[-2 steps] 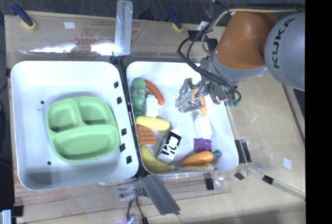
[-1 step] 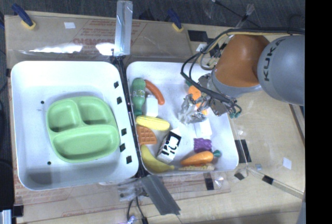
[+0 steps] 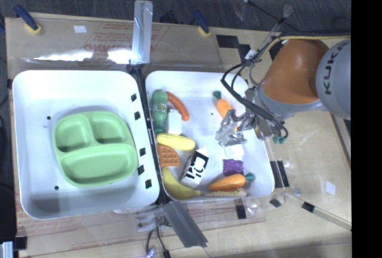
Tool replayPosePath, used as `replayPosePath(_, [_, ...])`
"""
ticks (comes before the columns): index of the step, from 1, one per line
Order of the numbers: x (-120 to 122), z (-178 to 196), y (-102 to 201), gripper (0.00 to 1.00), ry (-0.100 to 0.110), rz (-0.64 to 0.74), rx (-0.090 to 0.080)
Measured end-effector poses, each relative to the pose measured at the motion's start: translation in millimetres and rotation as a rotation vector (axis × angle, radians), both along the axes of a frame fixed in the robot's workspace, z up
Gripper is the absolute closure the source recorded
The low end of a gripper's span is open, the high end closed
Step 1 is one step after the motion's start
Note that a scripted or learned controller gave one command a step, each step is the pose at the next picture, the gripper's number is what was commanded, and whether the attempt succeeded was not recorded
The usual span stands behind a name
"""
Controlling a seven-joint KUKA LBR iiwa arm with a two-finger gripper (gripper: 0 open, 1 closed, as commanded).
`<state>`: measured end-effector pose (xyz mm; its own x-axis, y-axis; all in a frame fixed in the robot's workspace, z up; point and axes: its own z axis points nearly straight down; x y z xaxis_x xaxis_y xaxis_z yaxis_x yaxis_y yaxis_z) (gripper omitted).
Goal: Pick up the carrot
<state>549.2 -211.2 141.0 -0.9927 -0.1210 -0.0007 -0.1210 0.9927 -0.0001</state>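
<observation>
Gripper (image 3: 230,131) low over the right bin (image 3: 197,80), nothing visibly between its fingers.

The metallic fingers sit in a blurred cluster, so how wide the jaws stand cannot be told. One small carrot (image 3: 222,106) lies just up-left of the gripper; a second, bigger carrot (image 3: 228,181) rests near the bin's front edge beside a purple piece (image 3: 233,166). Also there: one banana (image 3: 176,186), one green vegetable (image 3: 159,108), one orange sausage-like piece (image 3: 178,106). The left bin (image 3: 36,86) holds one green divided plate (image 3: 94,147). Cables hide the wrist.
</observation>
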Motion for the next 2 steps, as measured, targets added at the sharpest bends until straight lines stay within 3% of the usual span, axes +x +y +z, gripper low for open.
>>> replayPosePath(1, [-4.9,53.8,44.7,1.00,-0.006,-0.002,-0.001])
replayPosePath(2, [-3.9,63.2,45.4,1.00,-0.006,0.003,-0.001])
